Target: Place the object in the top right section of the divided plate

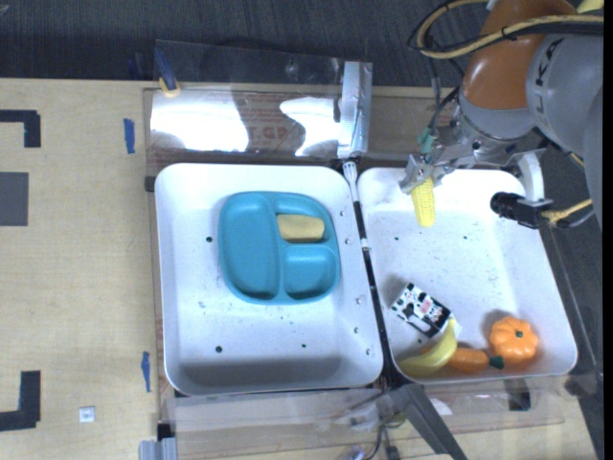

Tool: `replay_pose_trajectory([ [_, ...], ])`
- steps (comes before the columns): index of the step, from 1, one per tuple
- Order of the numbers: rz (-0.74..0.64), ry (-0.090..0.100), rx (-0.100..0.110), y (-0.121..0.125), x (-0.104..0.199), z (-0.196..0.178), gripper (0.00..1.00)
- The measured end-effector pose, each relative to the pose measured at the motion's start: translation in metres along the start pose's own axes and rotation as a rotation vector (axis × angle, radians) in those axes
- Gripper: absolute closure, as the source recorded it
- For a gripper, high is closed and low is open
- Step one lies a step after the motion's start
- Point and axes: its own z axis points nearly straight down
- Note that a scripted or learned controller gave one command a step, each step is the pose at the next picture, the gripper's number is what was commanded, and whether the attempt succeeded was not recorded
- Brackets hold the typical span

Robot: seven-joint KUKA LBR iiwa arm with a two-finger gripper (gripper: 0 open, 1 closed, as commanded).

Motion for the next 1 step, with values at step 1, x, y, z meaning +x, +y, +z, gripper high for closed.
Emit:
replay_pose_trajectory([
  [1, 0.021, 0.003, 0.003, -0.0849, 0.0853, 0.0006, 1.00],
])
